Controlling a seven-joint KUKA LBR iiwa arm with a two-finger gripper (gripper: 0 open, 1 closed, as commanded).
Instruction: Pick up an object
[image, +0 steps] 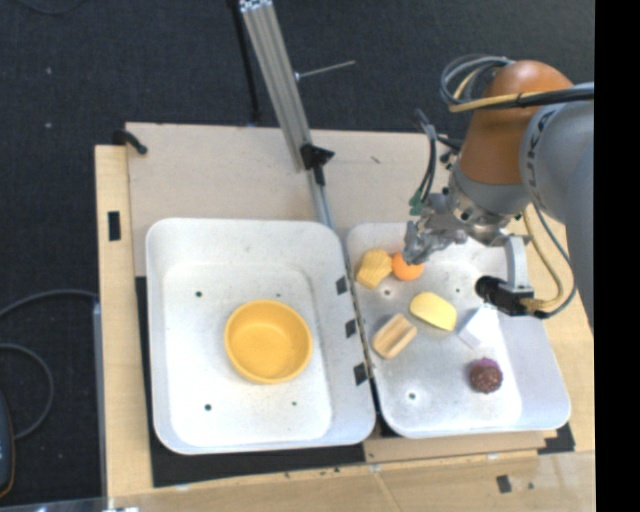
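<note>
Orange and rounded, a small ball-like piece (405, 267) sits in the right white bin (530, 400), directly under the tip of the grey claw (416, 246). The claw appears to touch or nearly touch its top. How wide the claw stands, and whether it grips anything, I cannot tell; its tip is a dark blur from above.

Just left of the claw lies a ridged yellow chunk (374, 268), touching or almost touching the orange piece. That crowding is the likely trouble: a closing grip could catch the chunk's edge, or squeeze the round piece sideways so it rolls free.

Being near-spherical, the orange piece shows no clear long axis or heading.
</note>
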